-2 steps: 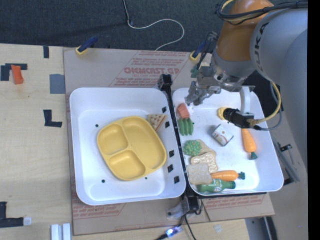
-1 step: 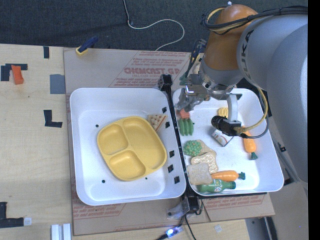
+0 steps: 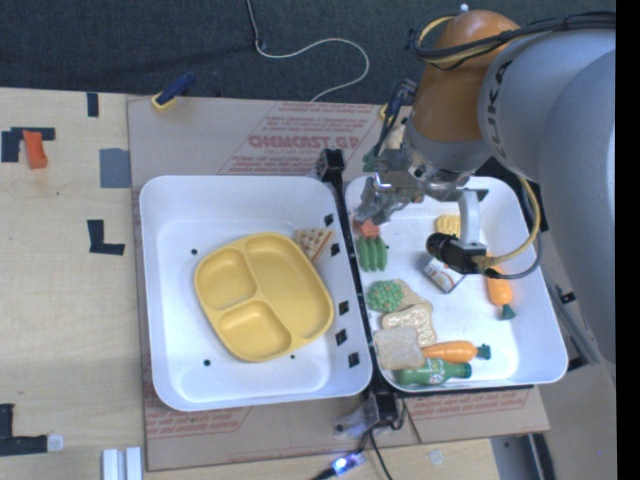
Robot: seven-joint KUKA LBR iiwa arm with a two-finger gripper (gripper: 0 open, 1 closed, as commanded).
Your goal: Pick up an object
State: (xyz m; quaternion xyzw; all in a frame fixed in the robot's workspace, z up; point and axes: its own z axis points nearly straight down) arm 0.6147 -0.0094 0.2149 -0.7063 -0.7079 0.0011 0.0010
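My gripper [image 3: 376,206] hangs low over the far left corner of the right bin [image 3: 535,363], close to the divider between the bins. Right beneath its tip lies a small red-orange piece [image 3: 371,229], and just nearer sits a ribbed green toy vegetable [image 3: 373,254]. From this angle I cannot make out whether the gripper touches either one. The rest of the bin holds a broccoli-like green piece [image 3: 385,293], two bread slices [image 3: 409,319], a carrot [image 3: 451,350], a green cucumber-like toy [image 3: 432,373], a second carrot [image 3: 500,293], a corn cob [image 3: 450,225] and a small white tube [image 3: 441,274].
The left bin [image 3: 160,218] holds a yellow divided plate [image 3: 265,295] and a tan cracker [image 3: 314,240] by the divider. The grey arm with its orange band [image 3: 465,78] covers the right bin's far side. A black cable [image 3: 465,256] loops over that bin.
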